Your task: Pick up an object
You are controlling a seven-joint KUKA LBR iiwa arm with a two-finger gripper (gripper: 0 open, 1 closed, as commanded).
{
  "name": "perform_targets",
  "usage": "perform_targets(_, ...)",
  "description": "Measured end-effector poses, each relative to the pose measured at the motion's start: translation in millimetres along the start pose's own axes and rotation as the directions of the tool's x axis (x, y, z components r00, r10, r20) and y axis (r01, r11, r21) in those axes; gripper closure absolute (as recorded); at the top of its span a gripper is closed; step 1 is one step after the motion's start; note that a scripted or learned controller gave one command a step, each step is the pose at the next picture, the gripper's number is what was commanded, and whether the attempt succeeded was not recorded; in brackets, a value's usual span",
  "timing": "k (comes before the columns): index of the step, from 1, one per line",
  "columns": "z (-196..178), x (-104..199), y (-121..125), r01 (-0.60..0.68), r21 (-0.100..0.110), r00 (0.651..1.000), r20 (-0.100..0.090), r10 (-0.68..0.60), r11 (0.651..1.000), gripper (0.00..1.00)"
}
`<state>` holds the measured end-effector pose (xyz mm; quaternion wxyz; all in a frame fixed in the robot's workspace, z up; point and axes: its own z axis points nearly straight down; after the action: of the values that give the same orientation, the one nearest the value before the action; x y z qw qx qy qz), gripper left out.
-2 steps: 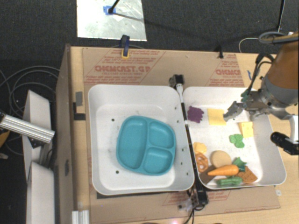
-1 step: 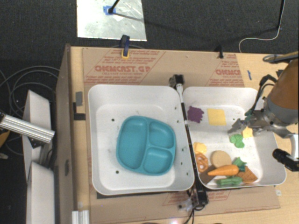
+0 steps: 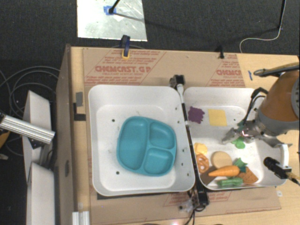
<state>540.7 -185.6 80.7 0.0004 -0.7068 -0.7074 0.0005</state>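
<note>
From above, the bench bears two white bins side by side: the left bin [image 3: 101,125] holds a teal divided plate [image 3: 146,146], and the right bin [image 3: 225,95] holds a scatter of toy foods. Toward its far side lie a purple piece [image 3: 195,115] and a yellow square [image 3: 217,117]; along its near edge a cluster sits close together, with an orange slice [image 3: 202,162], a tan round [image 3: 221,160], a carrot [image 3: 224,171] and a green pod [image 3: 229,183] just in front of the carrot. The arm [image 3: 281,107] reaches in from the right, and its gripper [image 3: 240,136] hangs low over the right bin's right-hand middle, just beside or over a small green piece [image 3: 240,144] that peeks out beneath it. At this slant I cannot tell how wide the claw stands, nor whether anything lies in its grasp. As a judgement, the step in hand is the descent or close on that green piece, the likeliest target, and nothing looks lifted yet. The next move calls for a firm close squarely on the piece, then a straight lift clear of the bin floor; because the piece is small and low, a slip or an empty close seems a real risk.
</note>
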Motion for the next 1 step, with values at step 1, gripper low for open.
perform_targets(1, -5.3, 2.1, 64.8, 0.006, -0.01, 1.0, 0.002, -0.006, 1.0, 0.0)
